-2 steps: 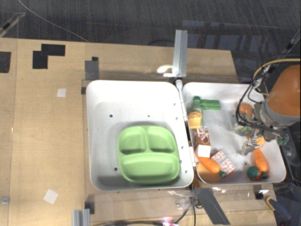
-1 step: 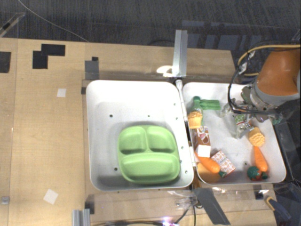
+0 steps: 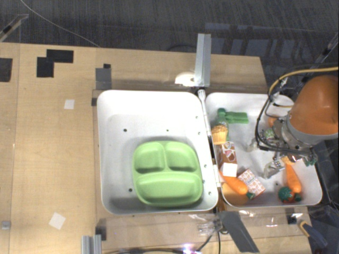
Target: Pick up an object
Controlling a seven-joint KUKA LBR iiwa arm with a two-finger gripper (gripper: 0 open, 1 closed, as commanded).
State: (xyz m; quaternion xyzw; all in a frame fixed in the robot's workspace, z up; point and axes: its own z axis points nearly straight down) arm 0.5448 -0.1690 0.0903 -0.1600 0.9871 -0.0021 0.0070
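My gripper (image 3: 275,165) hangs low over the right side of the right bin (image 3: 248,134), under the orange wrist band (image 3: 317,106). Just right of it lies an orange carrot (image 3: 293,179), with a small dark green and red piece (image 3: 286,194) at the carrot's near end. Along the bin's left side lie a green item (image 3: 233,116), a yellow and orange item (image 3: 219,133), a brown packet (image 3: 228,152), a white cube (image 3: 229,169), a second orange piece (image 3: 234,186) and a small patterned box (image 3: 253,184). Nothing is visibly held.
The left bin (image 3: 132,115) holds a green divided plate (image 3: 167,173) near its front. A metal post (image 3: 203,62) stands behind the wall between the bins. Cables loop around the wrist above the right bin's far corner.
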